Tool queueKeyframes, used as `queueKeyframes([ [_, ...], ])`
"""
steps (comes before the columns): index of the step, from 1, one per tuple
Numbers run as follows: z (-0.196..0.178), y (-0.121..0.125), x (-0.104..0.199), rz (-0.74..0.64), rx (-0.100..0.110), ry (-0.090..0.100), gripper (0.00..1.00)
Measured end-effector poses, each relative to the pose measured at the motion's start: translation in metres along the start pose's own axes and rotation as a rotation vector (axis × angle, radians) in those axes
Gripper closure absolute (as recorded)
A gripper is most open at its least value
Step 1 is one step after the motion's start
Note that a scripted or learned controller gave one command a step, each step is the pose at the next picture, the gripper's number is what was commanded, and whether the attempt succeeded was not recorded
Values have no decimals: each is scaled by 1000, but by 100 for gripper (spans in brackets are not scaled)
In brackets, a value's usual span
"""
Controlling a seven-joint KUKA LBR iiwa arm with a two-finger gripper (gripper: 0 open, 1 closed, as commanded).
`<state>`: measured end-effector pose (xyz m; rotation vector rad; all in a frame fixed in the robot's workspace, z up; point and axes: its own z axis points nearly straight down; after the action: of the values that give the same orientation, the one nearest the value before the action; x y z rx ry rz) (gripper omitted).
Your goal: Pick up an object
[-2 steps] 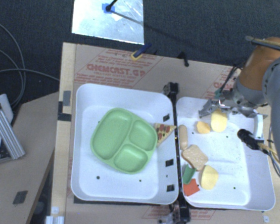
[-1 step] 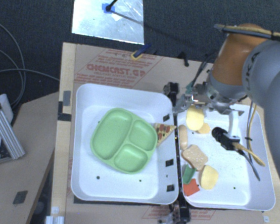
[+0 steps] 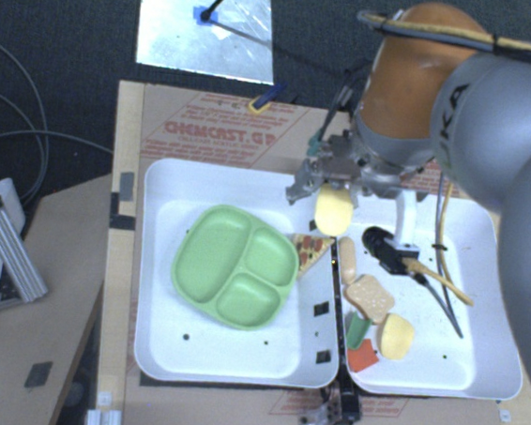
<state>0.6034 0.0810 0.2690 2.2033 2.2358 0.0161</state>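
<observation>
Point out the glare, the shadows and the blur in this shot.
Camera view: the shiny sheet beyond the bench throws bright, patchy glare. The arm, close to the lens, looks soft. The green divided plate is evenly lit and fairly sharp, with no hard shadow around it in the left bin.

Glossy green plastic tray (image 3: pixel 236 266) (smooth), matt white plastic bins (image 3: pixel 154 327).

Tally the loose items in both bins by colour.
Green: 2, plate and small piece
Yellow: 2, ball and lump
Tan: 2, cracker and stick
Red or orange: 2, pizza slice and flat piece
Total: 8
</observation>
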Motion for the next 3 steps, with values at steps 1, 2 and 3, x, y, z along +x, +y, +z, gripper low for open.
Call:
queueKeyframes([
  [1,-151,-12,37,5,-11,1,0],
  [2,110,-27,91,7,25,-8,0],
  [3,181,-50,47,15,-11,10,0],
])
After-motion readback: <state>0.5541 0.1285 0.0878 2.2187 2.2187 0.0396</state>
